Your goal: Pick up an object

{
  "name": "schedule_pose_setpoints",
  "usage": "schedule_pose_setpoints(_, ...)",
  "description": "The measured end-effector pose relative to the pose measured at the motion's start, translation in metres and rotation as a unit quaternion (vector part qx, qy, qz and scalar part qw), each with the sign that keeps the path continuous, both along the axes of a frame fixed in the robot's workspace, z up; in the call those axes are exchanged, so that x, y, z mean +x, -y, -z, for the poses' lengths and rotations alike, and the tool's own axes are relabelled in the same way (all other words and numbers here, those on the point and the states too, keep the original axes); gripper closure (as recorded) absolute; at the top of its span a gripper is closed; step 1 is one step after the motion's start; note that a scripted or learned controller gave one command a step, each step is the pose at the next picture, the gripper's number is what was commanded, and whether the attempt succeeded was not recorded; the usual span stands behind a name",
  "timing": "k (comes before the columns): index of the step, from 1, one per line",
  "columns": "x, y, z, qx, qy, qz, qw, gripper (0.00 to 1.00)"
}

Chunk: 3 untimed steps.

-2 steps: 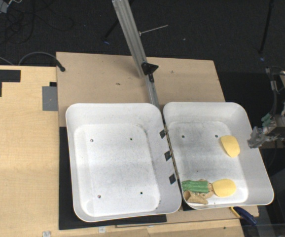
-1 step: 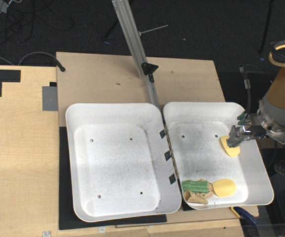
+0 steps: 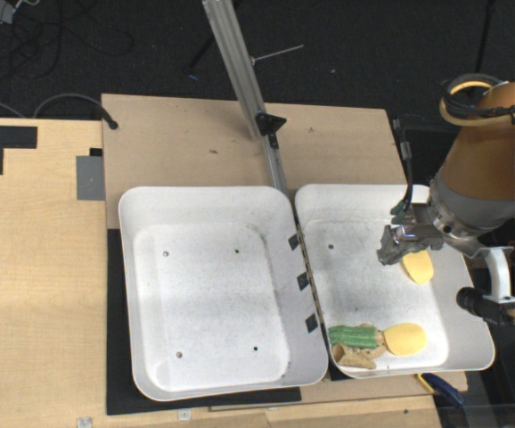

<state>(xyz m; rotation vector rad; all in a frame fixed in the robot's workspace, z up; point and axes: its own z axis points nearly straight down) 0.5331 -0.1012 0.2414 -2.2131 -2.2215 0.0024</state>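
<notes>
The grey arm point(image 3: 480, 172) reaches in, gripper point(image 3: 398, 246) pointing down.

No legible txt, labels, brands or nos. anywhere on bench or bins.

Two bins are sitting side by side on the worktop point(image 3: 347, 132). In the right bin point(image 3: 355, 239), three objects point(image 3: 378, 339) are clustering at its near edge, another point(image 3: 418, 267) lying by its right edge.

My orange band point(image 3: 482, 154) tops grey metal. In the white right bin point(image 3: 355, 217) lie two yellow pieces point(image 3: 418, 267), a green toy point(image 3: 354, 335), a tan scrap point(image 3: 357, 356).
</notes>
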Motion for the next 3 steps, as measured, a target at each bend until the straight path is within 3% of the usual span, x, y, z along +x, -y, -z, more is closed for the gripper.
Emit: schedule_pose_setpoints(3,0.039,-0.147,0.021,-0.0009,0.001,0.0,1.0,1.0)
